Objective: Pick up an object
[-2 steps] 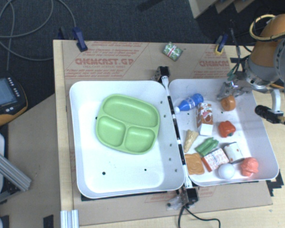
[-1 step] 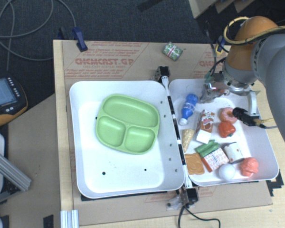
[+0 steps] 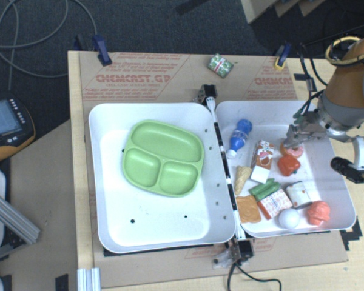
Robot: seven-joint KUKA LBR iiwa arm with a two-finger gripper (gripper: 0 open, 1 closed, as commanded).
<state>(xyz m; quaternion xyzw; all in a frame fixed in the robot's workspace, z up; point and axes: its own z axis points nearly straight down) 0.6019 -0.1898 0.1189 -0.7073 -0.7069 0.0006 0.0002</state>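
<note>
My arm (image 3: 346,93) reaches over the right bin (image 3: 340,180). My gripper (image 3: 293,143) hangs low just above the red tomato (image 3: 289,165), which lies right below my fingertips; I cannot tell how wide they stand.

The arm (image 3: 346,96) is a thick, rounded tube. Its upper section is a dull orange band with a smooth, slightly glossy skin, and below that sits a light grey wrist collar. A yellowish ring caps the orange part at its far end. Dark cables run along the arm's left side. From the grey collar a small grey metal claw (image 3: 293,143) juts out, blocky and angular. A black, rounded fitting sticks out beneath the wrist on the right.
</note>
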